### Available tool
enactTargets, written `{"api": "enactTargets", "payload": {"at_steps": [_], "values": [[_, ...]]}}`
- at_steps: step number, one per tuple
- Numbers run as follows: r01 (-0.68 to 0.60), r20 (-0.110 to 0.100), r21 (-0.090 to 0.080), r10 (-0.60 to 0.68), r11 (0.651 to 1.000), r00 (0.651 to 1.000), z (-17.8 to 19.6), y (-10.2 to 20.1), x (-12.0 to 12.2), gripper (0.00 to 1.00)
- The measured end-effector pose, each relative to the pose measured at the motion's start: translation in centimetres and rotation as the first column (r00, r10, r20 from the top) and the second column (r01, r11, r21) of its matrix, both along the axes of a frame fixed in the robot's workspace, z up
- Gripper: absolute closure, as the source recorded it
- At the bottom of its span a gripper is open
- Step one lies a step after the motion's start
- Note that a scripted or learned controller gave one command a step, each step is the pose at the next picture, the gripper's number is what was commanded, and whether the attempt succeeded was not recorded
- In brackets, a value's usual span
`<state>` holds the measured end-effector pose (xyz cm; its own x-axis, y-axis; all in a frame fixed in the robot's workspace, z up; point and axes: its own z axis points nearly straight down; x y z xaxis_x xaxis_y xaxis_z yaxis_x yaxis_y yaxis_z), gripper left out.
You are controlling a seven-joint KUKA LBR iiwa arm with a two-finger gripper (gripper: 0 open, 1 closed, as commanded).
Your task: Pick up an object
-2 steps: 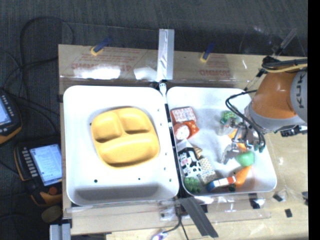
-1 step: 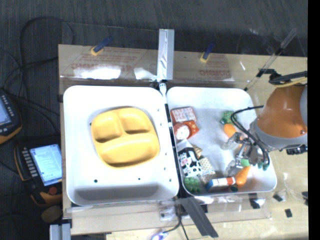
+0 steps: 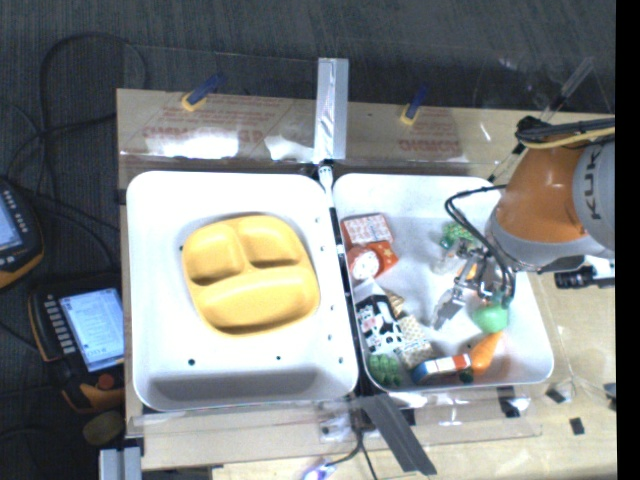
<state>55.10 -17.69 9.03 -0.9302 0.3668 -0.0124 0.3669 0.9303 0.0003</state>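
Note:
My gripper (image 3: 463,294) hangs low over the right bin (image 3: 420,208), near its right middle, under the arm's orange band (image 3: 535,203). Its fingers look spread, and I see nothing between them. A green ball (image 3: 492,318) lies just right of the fingertips, close to them. An orange carrot-like piece (image 3: 484,351) and a blue and red item (image 3: 441,369) lie below it near the front wall. A small green item (image 3: 455,236) sits above the gripper.
The right bin's left side holds a red packet (image 3: 367,230), a round red item (image 3: 364,264), a black and white patterned item (image 3: 378,326) and a green leafy piece (image 3: 385,370). A yellow divided tray (image 3: 250,271) lies in the left bin (image 3: 160,368).

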Motion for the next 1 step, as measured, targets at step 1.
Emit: {"api": "enactTargets", "payload": {"at_steps": [1], "values": [[0.106,0.007,-0.002,-0.106,0.994,0.994,0.11,-1.0,-6.13,0.0]]}}
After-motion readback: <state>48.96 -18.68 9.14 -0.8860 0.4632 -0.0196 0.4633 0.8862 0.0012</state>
